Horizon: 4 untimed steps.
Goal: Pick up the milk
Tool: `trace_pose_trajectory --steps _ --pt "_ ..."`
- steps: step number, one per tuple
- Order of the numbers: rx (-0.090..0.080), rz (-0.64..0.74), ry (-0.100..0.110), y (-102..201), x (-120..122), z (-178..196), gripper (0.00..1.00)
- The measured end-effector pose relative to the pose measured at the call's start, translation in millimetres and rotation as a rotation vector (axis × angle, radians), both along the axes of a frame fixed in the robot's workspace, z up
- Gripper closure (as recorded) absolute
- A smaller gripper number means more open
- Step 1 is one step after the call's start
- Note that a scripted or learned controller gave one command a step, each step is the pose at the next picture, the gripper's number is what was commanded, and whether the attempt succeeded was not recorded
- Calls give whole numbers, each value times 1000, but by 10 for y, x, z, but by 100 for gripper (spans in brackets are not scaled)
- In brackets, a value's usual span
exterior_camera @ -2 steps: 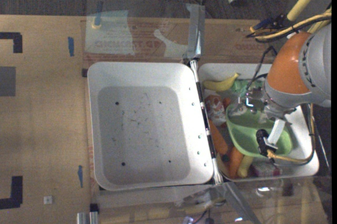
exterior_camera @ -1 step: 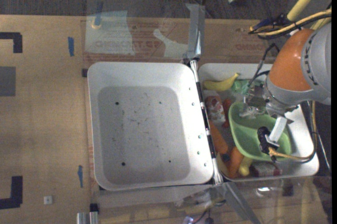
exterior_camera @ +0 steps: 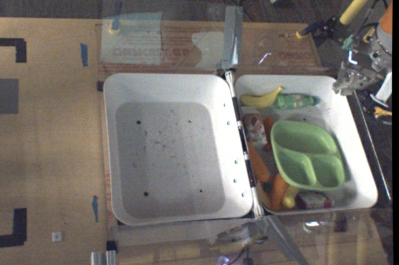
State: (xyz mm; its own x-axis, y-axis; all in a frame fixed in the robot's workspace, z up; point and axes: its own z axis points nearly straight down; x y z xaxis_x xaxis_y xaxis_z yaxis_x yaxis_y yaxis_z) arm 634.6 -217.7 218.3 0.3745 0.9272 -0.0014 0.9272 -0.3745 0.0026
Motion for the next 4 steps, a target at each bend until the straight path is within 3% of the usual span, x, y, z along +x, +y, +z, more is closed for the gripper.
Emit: trace_pose_trajectory --steps 1,2,3,4 --pt "-2 9 0 46 21 101 100" --pt "0 84 -1 571 333 -40 100" --pt "-4 89 -4 594 349 73 100" --pt "2 395 2 334 -225 97 100"
